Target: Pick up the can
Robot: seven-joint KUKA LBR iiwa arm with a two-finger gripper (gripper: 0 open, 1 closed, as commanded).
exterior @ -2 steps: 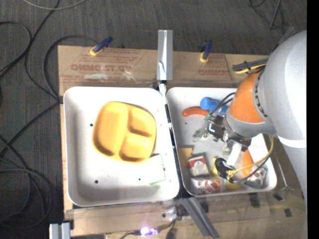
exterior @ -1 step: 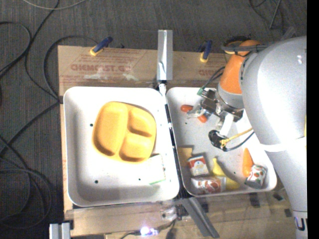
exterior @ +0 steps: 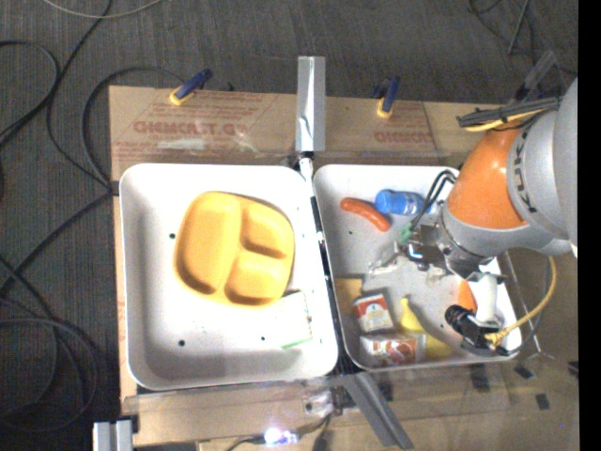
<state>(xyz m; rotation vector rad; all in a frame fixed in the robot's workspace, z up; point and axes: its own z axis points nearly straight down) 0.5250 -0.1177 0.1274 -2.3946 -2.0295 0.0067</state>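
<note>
Setting: dark grey carpet strewn with cables was seen around a cardboard-topped bench (exterior: 141,130) carrying two shallow white bins.
Left bin: a shallow white plastic bin (exterior: 150,336) was found to hold a yellow three-compartment plastic tray (exterior: 235,247) and a small white card with a green edge (exterior: 296,322) near its right wall.
Right bin: a second shallow white bin (exterior: 329,252) was seen to hold an orange sausage-shaped toy (exterior: 364,213), a blue plastic bottle lying on its side (exterior: 398,202), a small red-and-white carton (exterior: 374,311) and a yellow object (exterior: 411,316) just beside it.
Can: a red-labelled can lying on its side (exterior: 392,349) was judged to be the target, near the front wall of the right bin.
Gripper: the two-finger gripper (exterior: 413,252) was placed above the middle of the right bin, well apart from the can; whether its claw was wide or narrow could not be told.
Advice: the wrist would best be brought toward the front wall and turned so the can is spanned across its narrow width, with the carton avoided.
</note>
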